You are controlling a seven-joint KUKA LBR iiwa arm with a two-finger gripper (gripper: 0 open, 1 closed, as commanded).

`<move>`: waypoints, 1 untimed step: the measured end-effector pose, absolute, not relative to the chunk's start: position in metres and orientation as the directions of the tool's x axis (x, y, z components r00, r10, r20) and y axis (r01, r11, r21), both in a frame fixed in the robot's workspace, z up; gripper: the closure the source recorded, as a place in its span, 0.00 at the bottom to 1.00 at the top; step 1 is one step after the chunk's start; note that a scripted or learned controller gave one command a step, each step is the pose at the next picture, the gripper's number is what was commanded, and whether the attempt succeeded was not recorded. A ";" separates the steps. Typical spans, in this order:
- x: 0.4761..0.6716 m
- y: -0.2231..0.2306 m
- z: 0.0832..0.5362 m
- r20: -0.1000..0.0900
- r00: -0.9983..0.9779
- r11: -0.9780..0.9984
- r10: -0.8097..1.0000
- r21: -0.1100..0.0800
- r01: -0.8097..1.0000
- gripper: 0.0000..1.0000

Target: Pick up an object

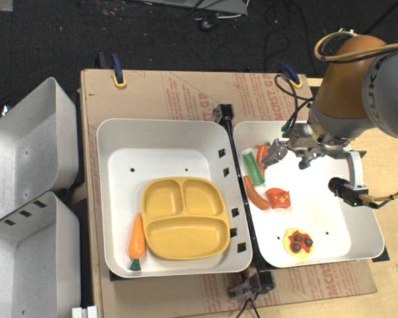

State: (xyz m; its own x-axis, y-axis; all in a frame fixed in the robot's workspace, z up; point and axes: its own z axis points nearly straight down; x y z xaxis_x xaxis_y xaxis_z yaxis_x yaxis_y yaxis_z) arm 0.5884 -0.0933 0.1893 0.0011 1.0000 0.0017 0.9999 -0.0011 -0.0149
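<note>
The gripper (pixel 276 152) hangs low in the right white plastic bin (pixel 365 234), just beside a green stick-shaped toy (pixel 253 167) and a long orange sausage-shaped piece (pixel 255 193). Its fingers appear parted and empty, though the view is poor. Nothing is lifted; the grasp remains outstanding.

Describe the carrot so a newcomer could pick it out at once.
Look in the left white bin, which holds a yellow divided tray. The carrot lies beside the tray's left edge, green end down. It is the bin's lone orange thing.
</note>
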 end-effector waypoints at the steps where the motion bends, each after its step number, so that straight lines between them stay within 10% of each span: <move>1: 0.591 -0.093 0.197 0.000 -0.001 0.001 1.000 -0.001 1.000 0.00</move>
